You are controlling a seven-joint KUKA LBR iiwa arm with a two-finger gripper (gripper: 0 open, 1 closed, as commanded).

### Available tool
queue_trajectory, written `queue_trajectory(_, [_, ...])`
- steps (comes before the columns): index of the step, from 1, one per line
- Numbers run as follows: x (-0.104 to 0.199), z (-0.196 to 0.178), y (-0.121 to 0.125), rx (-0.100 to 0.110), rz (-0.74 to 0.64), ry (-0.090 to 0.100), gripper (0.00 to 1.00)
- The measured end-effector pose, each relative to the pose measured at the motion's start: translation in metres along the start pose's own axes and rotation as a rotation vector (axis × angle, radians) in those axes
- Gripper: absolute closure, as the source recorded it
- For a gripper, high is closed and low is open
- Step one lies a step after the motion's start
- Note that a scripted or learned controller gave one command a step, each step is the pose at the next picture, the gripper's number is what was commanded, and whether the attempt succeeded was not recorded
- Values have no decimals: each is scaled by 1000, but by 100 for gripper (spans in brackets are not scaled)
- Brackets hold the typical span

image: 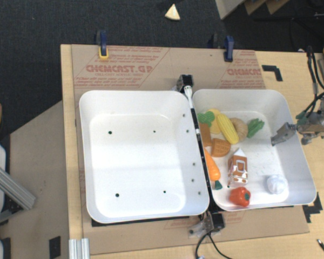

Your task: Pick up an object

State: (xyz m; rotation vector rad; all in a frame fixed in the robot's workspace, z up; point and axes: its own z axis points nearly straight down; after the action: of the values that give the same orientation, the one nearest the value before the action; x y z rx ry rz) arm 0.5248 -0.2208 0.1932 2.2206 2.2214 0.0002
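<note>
Judging from how things lie, you have nothing picked up yet: every item sits in the right-hand shallow white bin [291, 112], and the grey two-finger gripper [284, 134] hangs at that bin's 3 o'clock rim with nothing visible between its jaws. Whether the jaws stand wide or narrow you cannot tell at this slant.

The candidates crowd the bin's 9 o'clock side, against the divider shared with the left-hand white bin [135, 155]. A yellow plastic corn cob [226, 127] lies tilted over a tan potato-like lump [238, 127], with a green leafy toy [207, 117] at its 10 o'clock and a second green piece [255, 126] at its 3 o'clock. Below them sit an orange bread-like piece [221, 147], an orange carrot [213, 167] along the wall, and a small brown-and-white carton [238, 170]. A red tomato [240, 196] rests near the 6 o'clock rim, and a white rounded object [275, 184] lies apart at 5 o'clock.

For open room, the stretch between the gripper and the carton is bare floor, so the tomato and the white object look easiest to approach. The carrot is hemmed by the wall. The cardboard-covered worktop [151, 63] borders both bins.
</note>
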Motion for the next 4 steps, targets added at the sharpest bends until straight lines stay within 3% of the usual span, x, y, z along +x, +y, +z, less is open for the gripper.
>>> queue_trajectory(1, [62, 88, -29, -16, 1, -4, 0])
queue_trajectory(2, [92, 93, 81, -37, 2, -5, 0])
queue_trajectory(3, [126, 95, 150, -19, -6, -6, 0])
queue_trajectory(4, [80, 101, 124, 3, 4, -1, 0])
